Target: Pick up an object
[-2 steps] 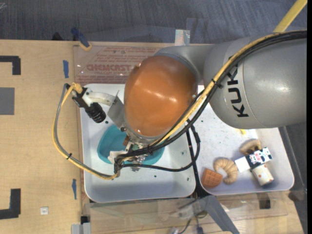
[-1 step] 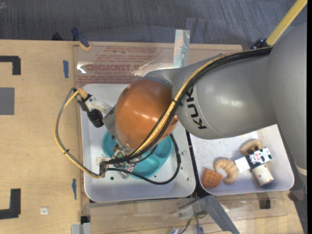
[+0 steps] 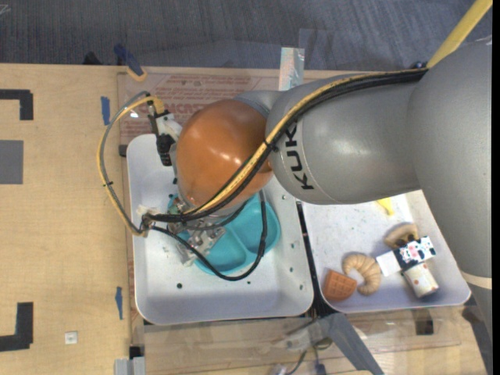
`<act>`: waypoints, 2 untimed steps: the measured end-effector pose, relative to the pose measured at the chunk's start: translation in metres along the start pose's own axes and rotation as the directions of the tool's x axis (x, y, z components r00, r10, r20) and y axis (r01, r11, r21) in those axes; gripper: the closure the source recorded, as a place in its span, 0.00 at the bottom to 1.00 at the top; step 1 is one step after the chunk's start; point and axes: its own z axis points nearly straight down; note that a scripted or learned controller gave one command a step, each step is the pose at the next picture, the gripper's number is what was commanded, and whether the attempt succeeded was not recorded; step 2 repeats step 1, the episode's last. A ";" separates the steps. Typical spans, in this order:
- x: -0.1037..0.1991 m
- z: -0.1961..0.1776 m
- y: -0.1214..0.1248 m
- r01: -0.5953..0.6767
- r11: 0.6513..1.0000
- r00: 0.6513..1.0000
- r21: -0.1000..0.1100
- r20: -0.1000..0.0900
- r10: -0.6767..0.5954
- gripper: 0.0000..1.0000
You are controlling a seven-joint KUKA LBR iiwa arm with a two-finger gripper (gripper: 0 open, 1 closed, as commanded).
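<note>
Claw (image 3: 199, 239) low in left bin (image 3: 156, 287), over teal dish (image 3: 246, 237); grip state unclear

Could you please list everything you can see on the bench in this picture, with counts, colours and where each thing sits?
bins: two, white, side by side on the bench.
teal object: one, teal, in the left bin, partly hidden under the arm.
croissant-shaped toy: one, tan, in the right bin near its front edge.
waffle-patterned piece: one, orange, in the right bin, just left of the croissant-shaped toy.
cow-patterned toy: one, white with black patches, in the right bin, right of the croissant-shaped toy.
yellow item: one, yellow, at the back of the right bin, mostly hidden by the arm.
arm: one, grey with an orange band, reaching from the right over the left bin.
gripper: one, dark with black cables, low in the left bin by the teal object.
</note>
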 end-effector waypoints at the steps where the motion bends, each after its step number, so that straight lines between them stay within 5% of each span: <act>1: 0.018 -0.150 -0.024 -0.241 0.971 0.971 0.001 -0.008 0.241 1.00; 2: 0.018 -0.150 -0.024 -0.241 0.971 0.971 0.001 -0.008 0.241 1.00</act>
